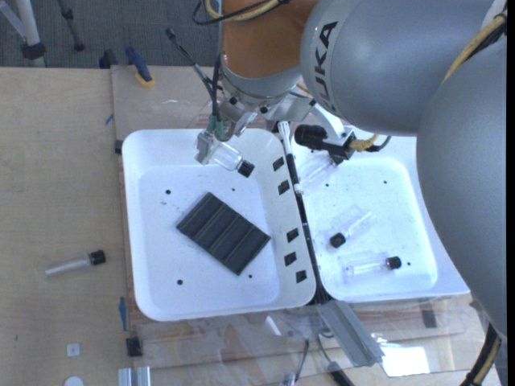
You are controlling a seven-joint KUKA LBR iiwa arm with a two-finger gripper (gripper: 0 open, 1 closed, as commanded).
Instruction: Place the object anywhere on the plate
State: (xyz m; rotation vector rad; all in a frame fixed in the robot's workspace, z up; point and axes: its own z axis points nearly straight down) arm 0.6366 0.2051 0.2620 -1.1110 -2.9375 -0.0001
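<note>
A dark ribbed rectangular plate (pixel 223 232) lies flat in the left bin (pixel 153 296), near its middle. My gripper (pixel 211 145) hangs over the back of that bin, behind the plate. It is shut on the clear end of a small vial (pixel 228 161). The vial's black cap (pixel 246 169) sticks out to the right and points toward the bin divider. The vial sits a short way behind the plate's far corner, apart from it.
Two more clear vials with black caps (pixel 352 226) (pixel 371 264) lie in the right bin (pixel 418 207). Another vial (pixel 74 264) rests on the bench left of the bins. The arm's grey and orange body looms over the back and right.
</note>
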